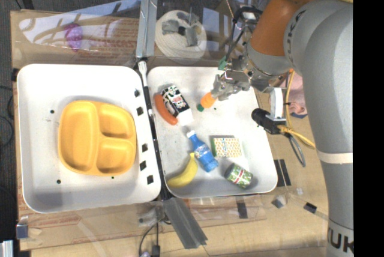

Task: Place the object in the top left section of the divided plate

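A yellow divided plate (97, 137) lies in the left bin (36, 190), with nothing in its sections. My gripper (221, 91) hangs low over the far part of the right bin (264, 157), just right of a small orange carrot (207, 99) with a green tip. The carrot lies on the bin floor, touching or almost touching the gripper's lower end. I see nothing held.
The right bin also holds a red sausage (165, 110), a black-and-white carton (174, 99), a blue bottle (203, 152), a banana (185, 173), a patterned box (227, 146) and a green can (239, 175). A roll of white cord (180, 33) sits behind the bins.
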You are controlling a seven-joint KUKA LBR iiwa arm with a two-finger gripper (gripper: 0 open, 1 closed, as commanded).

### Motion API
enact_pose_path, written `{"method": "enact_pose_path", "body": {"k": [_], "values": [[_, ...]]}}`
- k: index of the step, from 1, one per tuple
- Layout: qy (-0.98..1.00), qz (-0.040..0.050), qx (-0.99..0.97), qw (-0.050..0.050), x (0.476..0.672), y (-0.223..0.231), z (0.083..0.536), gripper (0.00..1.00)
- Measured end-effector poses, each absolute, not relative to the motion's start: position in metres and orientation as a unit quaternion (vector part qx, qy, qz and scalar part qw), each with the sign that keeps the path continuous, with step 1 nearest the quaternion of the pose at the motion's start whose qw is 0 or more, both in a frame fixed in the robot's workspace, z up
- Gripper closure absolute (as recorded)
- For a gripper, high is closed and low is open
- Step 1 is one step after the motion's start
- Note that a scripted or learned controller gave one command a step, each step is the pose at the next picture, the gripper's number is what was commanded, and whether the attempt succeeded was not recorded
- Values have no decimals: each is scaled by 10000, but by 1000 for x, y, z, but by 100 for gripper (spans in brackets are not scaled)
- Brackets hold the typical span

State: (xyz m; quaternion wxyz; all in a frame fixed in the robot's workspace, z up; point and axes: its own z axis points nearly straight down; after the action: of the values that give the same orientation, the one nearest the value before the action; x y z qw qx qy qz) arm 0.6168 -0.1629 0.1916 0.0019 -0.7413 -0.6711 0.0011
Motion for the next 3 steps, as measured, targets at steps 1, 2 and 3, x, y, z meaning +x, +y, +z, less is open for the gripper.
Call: {"method": "enact_pose_path", "body": {"k": [1, 2, 3], "values": [[-7412, 6, -6713, 2, 622, -94, 221, 100], [-7397, 17, -6729, 17, 594, -53, 191, 100], [-7871, 19, -6168, 23, 579, 11, 191, 100]]}}
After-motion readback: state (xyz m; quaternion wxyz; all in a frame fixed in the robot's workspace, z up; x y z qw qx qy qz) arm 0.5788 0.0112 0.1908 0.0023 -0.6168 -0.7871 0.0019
